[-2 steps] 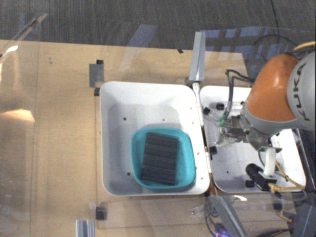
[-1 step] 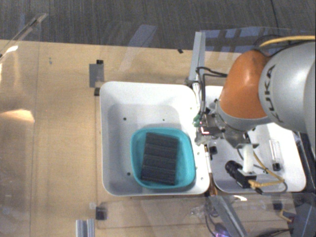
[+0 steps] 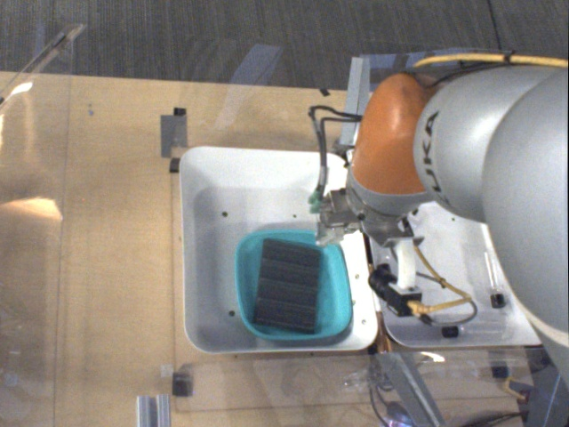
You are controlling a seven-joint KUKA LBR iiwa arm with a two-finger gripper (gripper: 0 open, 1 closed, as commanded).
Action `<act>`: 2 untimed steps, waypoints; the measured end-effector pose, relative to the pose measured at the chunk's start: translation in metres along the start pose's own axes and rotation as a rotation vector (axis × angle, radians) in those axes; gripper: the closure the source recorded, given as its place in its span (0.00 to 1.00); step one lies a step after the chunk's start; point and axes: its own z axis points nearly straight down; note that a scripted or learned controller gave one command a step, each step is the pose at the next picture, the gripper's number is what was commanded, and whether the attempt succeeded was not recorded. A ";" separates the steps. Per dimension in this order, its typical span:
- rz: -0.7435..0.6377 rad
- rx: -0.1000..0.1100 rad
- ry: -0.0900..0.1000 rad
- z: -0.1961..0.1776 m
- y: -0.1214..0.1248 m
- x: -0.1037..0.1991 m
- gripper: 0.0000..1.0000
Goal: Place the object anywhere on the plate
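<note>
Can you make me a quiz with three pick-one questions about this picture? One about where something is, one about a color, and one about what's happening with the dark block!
1. Where is the plate?
A. in the left bin
B. on the floor
C. on the arm

2. What color is the plate?
A. red
B. teal
C. yellow

3. How is the dark ridged block right now?
A. hanging in the air
B. lying on the plate
C. outside both bins

Answers: 1 A, the white left bin surrounds it. 2 B, its rim looks blue-green. 3 B, plate shows around the block.
</note>
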 end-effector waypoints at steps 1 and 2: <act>0.001 0.000 0.000 0.000 0.000 0.000 0.00; -0.074 -0.006 -0.002 -0.150 -0.054 -0.061 0.00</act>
